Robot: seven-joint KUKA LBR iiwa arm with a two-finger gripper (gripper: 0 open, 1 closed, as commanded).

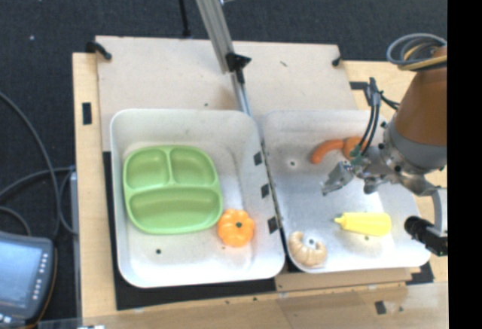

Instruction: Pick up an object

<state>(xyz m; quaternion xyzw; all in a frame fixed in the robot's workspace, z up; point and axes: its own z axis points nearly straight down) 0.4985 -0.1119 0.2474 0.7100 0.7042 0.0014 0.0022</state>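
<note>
Camera view, jaws (340, 177) over right bin (301, 192), state unreadable, orange sausage (331, 148) just behind, yellow bottle (363, 224) near, bread roll (309, 248) at front rim.

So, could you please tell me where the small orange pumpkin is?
The orange pumpkin sits in the left bin, just right of the green divided plate, near the bin's front right corner.

The counter (89, 169) is a light wooden surface carrying a pale board (173, 75) at its rear. Two shallow white bins rest side by side on it: the left bin (135, 263) and the right bin (301, 132), edges touching.
</note>
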